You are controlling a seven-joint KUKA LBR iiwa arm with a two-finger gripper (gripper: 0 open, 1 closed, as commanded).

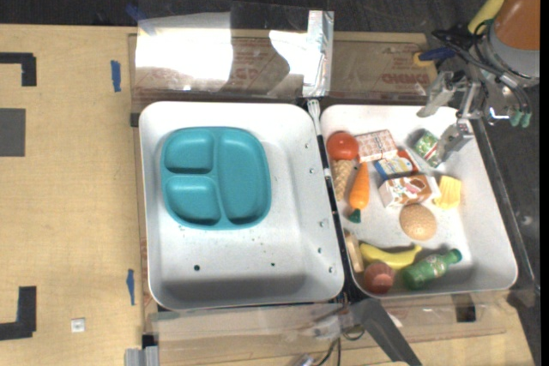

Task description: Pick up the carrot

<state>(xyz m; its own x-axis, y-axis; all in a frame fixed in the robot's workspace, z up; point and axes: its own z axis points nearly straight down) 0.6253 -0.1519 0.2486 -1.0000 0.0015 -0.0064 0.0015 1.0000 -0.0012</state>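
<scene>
Camera view, from above: I am reaching in from the right, with my grey arm and its orange band point(525, 17) showing at the upper right corner. My two-finger gripper point(457, 117) is hanging over the far right part of the right shallow white bin point(502, 257). My fingers are standing slightly spread, with a gap between them, and they are pinching nothing.

The small orange plastic carrot point(358, 189) is lying near the left wall of that right bin, well apart from my gripper. It is pointing its narrow end toward the camera. A round red toy tomato point(341, 145) is sitting just beyond it, and a pale waffle-textured piece point(341, 177) is lying just beside it on the left.

Other items are crowding the same bin: small printed food cartons point(390, 163), a tan round bread roll point(418, 222), a yellow plastic banana point(390, 254), a green plastic bottle point(431, 266) and a dark red apple point(377, 276).

The left shallow white bin point(232, 266) is bearing a teal three-compartment plastic plate point(216, 176).
</scene>
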